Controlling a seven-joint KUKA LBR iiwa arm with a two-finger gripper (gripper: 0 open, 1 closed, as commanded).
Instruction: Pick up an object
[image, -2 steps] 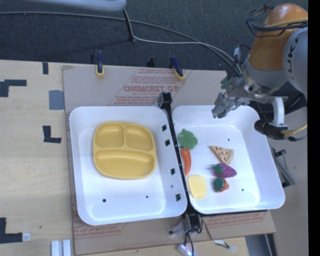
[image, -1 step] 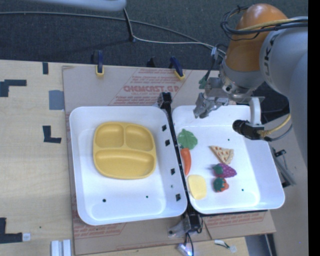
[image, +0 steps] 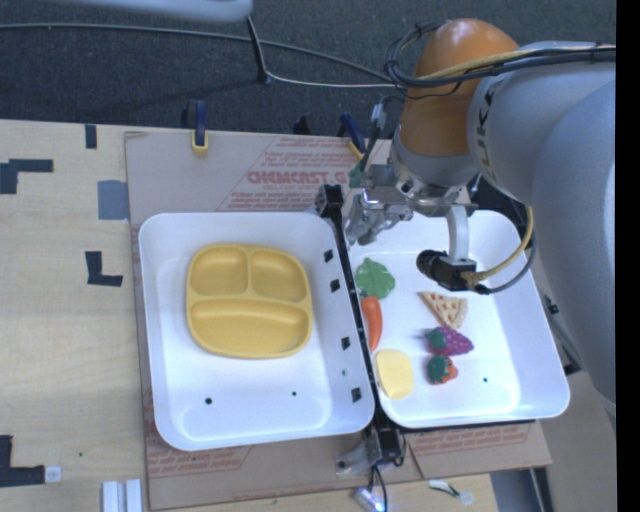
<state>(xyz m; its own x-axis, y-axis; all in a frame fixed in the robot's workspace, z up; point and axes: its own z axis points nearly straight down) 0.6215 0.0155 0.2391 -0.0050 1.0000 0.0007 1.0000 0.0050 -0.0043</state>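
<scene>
**Inspector:** Start at the near edge. In your right bin (image: 520, 400) you have a pale yellow piece (image: 394, 373) lying against the divider side, and beside it a small red-and-green toy (image: 441, 369). Just beyond that sits a purple grape cluster (image: 451, 341), then a tan wedge (image: 444, 307) with red spots.

**Operator:** And the carrot?

**Inspector:** Your carrot (image: 372, 318) lies along the divider, its green top (image: 375, 277) pointing away from you. None of these pieces is lifted; all rest on the bin floor.

**Operator:** The left side?

**Inspector:** Your left bin (image: 170, 400) carries a yellow divided plate (image: 248, 300), flat, near its middle.

**Operator:** State of the gripper?

**Inspector:** Your gripper (image: 365, 222) hangs over the far corner of the right bin, close to the divider, just beyond the carrot's top. I cannot tell whether it is open or closed, and I see nothing held in it.
</scene>
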